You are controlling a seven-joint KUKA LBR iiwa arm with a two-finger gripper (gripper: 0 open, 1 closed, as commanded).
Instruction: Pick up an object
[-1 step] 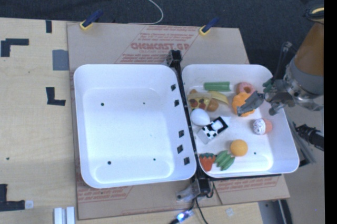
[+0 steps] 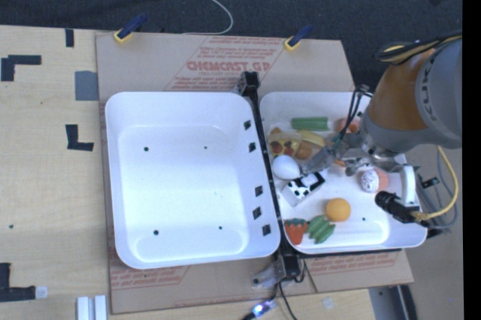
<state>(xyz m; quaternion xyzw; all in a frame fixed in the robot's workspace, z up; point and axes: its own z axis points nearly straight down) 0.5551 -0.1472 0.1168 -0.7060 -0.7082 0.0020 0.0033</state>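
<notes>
Over right bin point(image 2: 398, 240): gripper point(image 2: 328, 158) low among toys, beside white egg point(image 2: 285, 167).
Fingers: spacing cannot tell.
Progress: nothing visibly lifted; grasp pending.

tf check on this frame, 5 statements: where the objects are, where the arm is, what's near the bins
1. All the objects lie in the right bin. True.
2. The orange ball sits in the left bin. False: it is in the right bin, near the front edge.
3. The gripper is down among the objects in the right bin. True.
4. The white egg lies beside the divider between the bins. True.
5. The arm reaches over the left bin. False: it is over the right bin.
</notes>
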